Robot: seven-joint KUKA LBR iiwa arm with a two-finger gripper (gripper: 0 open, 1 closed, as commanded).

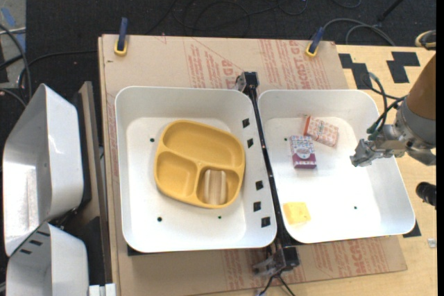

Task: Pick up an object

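Note:
The right bin (388, 215) holds three small things: a purple and white packet (303, 152) near its middle left, a red and white packet (322, 130) just behind it, and a yellow block (297, 213) near the front. My gripper (363, 154) hangs over the right side of this bin, to the right of the two packets and apart from them. Nothing shows between its fingers.
The left bin (135, 170) carries a yellow divided tray (182, 166) with a pale tan piece (214, 186) in its front right compartment. A black divider strip (262, 163) runs between the bins. White containers (35, 163) stand off the bench at the left.

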